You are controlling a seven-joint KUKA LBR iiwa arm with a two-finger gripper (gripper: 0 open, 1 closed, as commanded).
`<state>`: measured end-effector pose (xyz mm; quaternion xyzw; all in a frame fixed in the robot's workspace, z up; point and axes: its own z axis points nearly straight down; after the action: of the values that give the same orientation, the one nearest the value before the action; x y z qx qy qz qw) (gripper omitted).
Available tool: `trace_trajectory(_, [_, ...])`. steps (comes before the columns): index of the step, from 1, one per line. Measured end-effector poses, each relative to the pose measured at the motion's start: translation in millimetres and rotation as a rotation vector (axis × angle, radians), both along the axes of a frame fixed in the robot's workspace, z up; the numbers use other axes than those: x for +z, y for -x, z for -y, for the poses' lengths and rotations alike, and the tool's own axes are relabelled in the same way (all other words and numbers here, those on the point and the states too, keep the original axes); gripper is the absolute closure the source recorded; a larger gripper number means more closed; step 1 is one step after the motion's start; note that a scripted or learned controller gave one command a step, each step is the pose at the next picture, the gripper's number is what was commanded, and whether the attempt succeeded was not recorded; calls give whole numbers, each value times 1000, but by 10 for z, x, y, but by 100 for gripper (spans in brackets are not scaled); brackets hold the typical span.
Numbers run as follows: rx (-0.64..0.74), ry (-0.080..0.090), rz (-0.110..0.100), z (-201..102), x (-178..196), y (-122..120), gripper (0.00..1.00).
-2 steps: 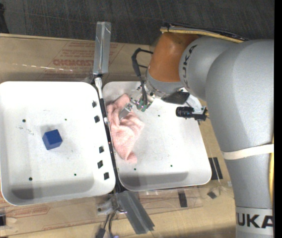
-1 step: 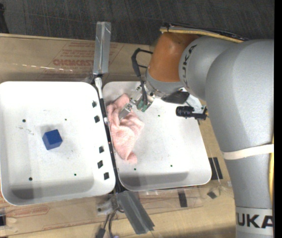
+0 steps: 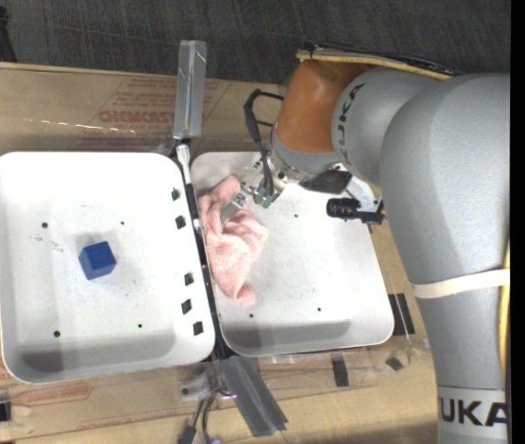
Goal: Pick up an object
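A crumpled pink cloth (image 3: 233,241) lies along the left side of the right bin (image 3: 336,285). A small blue cube (image 3: 97,259) sits in the left bin (image 3: 22,248), left of its middle. My gripper (image 3: 242,199) is down at the upper end of the pink cloth, near the back left corner of the right bin. It touches or presses into the cloth's top edge. The wrist and arm hide most of it from above.
A dark divider with black clips (image 3: 191,266) runs between the two bins. A grey upright bar (image 3: 189,91) stands behind them. My large grey arm (image 3: 429,174) covers the right bin's back right part and the bench beyond it.
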<state>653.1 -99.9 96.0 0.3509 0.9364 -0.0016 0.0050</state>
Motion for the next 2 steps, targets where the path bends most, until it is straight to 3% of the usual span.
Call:
trace_trajectory(1, [57,-7,-12,307,44,209,0])
trace_trajectory(2, [53,-1,-1,-16,-3,287,0])
